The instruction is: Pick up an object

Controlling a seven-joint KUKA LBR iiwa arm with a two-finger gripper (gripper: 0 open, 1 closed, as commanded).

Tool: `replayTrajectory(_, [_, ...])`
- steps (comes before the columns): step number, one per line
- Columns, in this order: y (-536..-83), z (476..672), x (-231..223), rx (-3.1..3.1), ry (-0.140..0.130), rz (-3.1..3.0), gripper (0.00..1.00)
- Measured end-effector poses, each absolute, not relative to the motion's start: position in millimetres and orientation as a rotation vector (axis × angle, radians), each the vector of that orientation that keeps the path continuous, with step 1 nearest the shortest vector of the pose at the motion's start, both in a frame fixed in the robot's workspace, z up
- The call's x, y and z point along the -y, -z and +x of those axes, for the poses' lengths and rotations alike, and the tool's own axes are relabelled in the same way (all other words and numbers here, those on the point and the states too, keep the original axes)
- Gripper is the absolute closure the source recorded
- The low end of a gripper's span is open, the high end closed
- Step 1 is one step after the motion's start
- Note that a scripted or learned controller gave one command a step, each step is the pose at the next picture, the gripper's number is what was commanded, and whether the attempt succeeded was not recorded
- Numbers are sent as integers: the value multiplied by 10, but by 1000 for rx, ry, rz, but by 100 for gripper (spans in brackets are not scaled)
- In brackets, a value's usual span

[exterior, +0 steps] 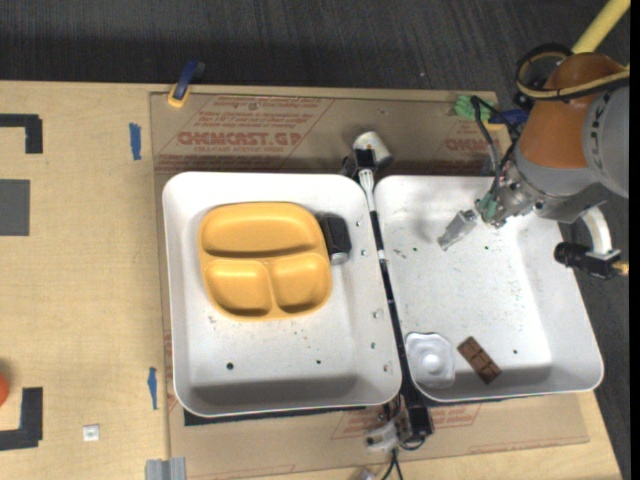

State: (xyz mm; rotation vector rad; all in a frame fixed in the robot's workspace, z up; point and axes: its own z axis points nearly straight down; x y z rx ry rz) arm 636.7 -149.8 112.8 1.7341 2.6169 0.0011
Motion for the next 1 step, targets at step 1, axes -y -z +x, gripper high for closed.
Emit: replayTrajectory(1, [-927, 5631, 1503, -2646, 0, 1693, 0])
